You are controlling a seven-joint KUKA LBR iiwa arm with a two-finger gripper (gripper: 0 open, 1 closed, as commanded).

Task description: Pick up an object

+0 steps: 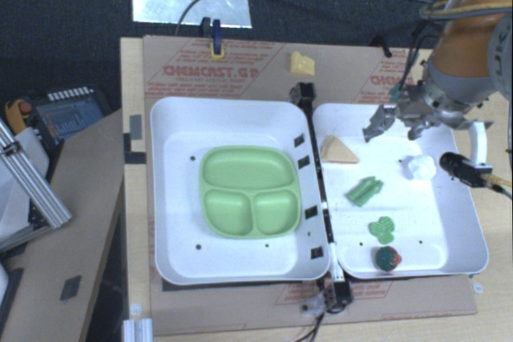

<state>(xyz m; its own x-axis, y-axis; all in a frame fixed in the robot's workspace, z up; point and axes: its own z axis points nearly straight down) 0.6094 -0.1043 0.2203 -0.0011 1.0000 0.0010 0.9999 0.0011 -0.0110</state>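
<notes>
The right bin (457, 252) holds a tan wedge (341, 150) at its left, a green stick-shaped piece (365, 190) in the middle, and a small green leafy piece (383, 229). A red and green ball (388, 258) lies near its front wall, and a white lump (418, 166) lies to the right. My gripper (396, 129) hangs over the back of this bin, right of the wedge and behind the white lump. Its fingers stand spread apart and open, with nothing between them.
The left bin (172, 252) holds a light green divided plate (247, 191). A yellow block (302, 63) lies on the cardboard behind the bins. Black clips line the wall (317, 196) between the bins. The arm's black attachment (461, 166) sticks out over the right bin's right side.
</notes>
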